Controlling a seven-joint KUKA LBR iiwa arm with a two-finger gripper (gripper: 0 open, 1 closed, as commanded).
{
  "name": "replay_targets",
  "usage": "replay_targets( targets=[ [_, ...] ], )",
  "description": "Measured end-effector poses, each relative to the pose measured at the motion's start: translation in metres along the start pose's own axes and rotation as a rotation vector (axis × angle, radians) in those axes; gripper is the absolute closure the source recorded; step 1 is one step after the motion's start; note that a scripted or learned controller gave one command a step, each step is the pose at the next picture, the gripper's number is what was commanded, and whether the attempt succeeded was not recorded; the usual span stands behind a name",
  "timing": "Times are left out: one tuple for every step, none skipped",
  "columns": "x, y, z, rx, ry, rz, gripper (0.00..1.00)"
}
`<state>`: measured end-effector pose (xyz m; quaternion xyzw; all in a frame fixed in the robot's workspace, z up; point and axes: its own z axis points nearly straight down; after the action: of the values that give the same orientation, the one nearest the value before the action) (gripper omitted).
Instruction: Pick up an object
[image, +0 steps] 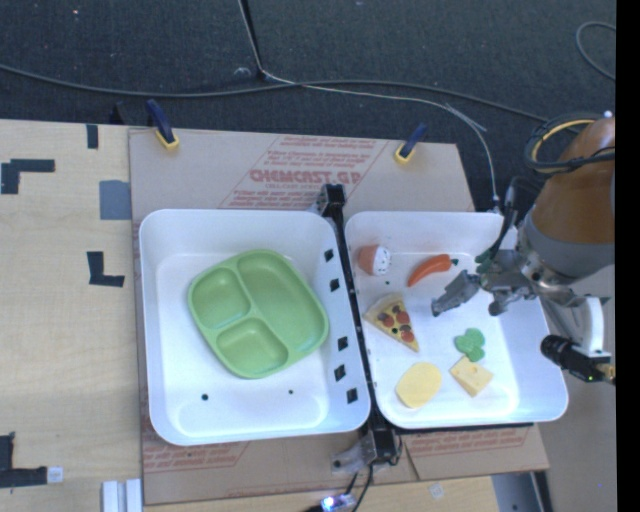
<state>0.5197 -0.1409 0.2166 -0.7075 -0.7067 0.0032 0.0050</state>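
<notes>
The right bin holds several toy foods. A pizza slice lies near its left wall, with a brown-and-white sausage piece and an orange-red pepper behind it. A green broccoli, a yellow cheese cube and a round yellow piece sit toward the front. My gripper hangs open over the middle of this bin, just behind the broccoli and in front of the pepper, with nothing between its fingers.
The left bin holds a green divided plate. A black divider runs between the bins. The grey arm comes in over the right bin's right rim. Cables cross the dark floor behind the bench.
</notes>
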Motion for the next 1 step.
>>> replay_targets(
  targets=[
    [0.0000, 0.0023, -0.0045, -0.010, -0.002, -0.002, 0.00]
  ],
)
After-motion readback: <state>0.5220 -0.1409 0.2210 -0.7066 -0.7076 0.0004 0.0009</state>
